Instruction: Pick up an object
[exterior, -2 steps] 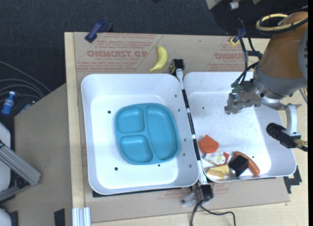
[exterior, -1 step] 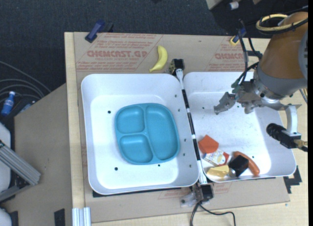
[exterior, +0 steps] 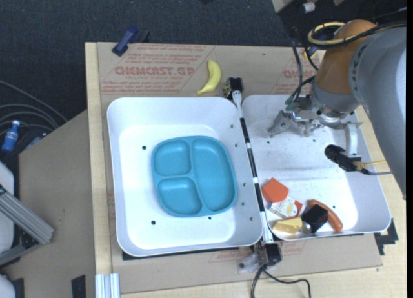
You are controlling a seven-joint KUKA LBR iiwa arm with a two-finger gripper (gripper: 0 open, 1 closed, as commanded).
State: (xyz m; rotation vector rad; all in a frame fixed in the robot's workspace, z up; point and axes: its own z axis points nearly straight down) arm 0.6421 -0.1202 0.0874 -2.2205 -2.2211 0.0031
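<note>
Glossy toys (exterior: 303,216), sectioned blue plastic tray (exterior: 193,175), metal hand (exterior: 292,122)

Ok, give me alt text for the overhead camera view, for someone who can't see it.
A grey robot arm reaches in from the right, its gripper over the far end of the right white bin, holding nothing visible. A few small items, including an orange block, sit at that bin's near end. The left bin holds a blue divided plate; a banana lies on the bench behind.

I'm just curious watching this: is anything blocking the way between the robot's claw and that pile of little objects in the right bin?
Nothing visible does. Bare bin floor lies between the end effector and the objects.
</note>
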